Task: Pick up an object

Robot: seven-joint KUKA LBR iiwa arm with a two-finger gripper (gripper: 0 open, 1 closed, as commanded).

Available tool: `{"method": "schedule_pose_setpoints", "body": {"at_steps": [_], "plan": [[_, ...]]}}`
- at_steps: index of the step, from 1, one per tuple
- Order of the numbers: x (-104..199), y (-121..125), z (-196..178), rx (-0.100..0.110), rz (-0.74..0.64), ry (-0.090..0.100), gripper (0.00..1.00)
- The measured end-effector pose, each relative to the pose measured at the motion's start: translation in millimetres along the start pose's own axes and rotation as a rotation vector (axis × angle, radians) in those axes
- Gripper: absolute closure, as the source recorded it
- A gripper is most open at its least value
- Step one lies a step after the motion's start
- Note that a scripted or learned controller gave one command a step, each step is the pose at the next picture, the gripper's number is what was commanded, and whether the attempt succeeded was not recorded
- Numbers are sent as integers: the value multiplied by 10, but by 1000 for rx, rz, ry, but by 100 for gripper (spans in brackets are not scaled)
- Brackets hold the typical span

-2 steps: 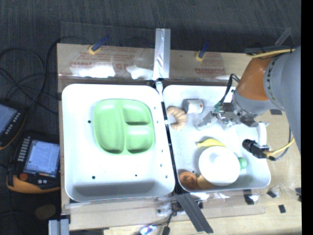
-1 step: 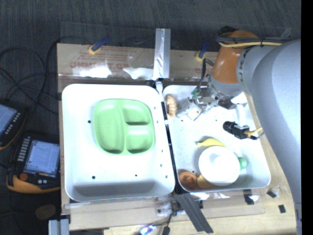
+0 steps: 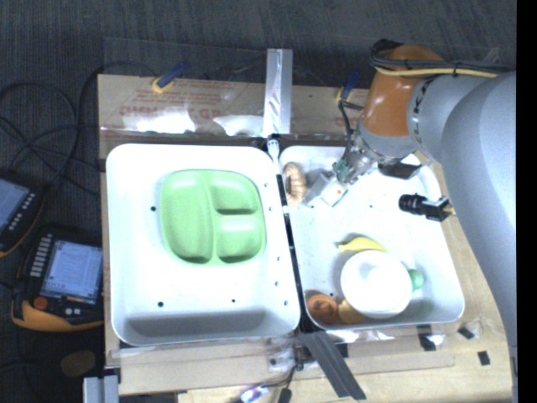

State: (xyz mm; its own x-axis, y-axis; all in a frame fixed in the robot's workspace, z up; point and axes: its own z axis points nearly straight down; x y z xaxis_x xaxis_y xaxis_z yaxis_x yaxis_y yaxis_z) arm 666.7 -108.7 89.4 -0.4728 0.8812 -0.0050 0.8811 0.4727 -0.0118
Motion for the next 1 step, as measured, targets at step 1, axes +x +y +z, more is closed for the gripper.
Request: {"method": "schedule_pose_setpoints", "body": {"at_steps": [1], "plan": [[4,39,-110,-12,-4,-6,100]]}}
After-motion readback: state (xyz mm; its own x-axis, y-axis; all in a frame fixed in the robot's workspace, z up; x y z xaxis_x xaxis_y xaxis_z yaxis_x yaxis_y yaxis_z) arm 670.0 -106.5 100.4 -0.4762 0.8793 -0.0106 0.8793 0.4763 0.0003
